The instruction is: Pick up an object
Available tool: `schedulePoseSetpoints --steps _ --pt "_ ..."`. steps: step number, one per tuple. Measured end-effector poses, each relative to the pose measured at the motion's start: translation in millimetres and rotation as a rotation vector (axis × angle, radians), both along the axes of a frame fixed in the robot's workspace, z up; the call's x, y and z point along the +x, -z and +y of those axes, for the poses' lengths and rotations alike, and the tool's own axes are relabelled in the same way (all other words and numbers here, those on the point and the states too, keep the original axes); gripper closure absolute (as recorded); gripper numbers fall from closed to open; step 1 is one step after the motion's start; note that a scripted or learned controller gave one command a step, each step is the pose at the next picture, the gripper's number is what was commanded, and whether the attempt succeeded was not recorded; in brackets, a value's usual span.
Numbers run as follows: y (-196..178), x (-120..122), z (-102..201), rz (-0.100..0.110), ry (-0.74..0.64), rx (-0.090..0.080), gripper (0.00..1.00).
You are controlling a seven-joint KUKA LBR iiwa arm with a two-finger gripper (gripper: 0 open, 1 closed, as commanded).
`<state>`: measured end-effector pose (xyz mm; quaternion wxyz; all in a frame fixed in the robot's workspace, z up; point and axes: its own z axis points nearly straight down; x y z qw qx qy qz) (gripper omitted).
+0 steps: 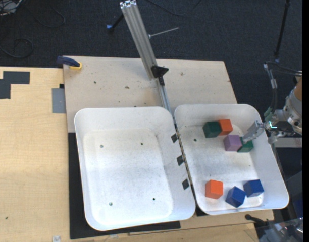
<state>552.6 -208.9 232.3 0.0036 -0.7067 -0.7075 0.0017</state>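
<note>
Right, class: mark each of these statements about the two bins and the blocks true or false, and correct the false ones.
1. All the blocks lie in the right bin. True.
2. Two blue blocks sit near its front edge. True.
3. The purple block lies in the left bin. False: it lies in the right bin.
4. The gripper hangs over the left bin. False: it is at the right bin, beside the purple block.
5. The orange block touches the dark green block. True.

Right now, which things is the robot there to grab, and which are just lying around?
For the job:
- tool
- purple block
- small green block
- dark green block
- orange blocks
- blue blocks

Just lying about:
- left bin
- metal bar
- blue clamp
</note>
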Motion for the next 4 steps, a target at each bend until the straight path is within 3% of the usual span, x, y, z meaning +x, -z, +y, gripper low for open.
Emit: schedulePoseSetpoints --steps 1,3,4 --pt "-2.2 0.9 -0.1 -0.004 0.0 -0.001 0.0" --pt "124.9 -0.3 9.8 0.001 0.002 0.001 0.0" --pt "140.8 0.2 10.2 -0.005 0.004 -0.002 0.0"
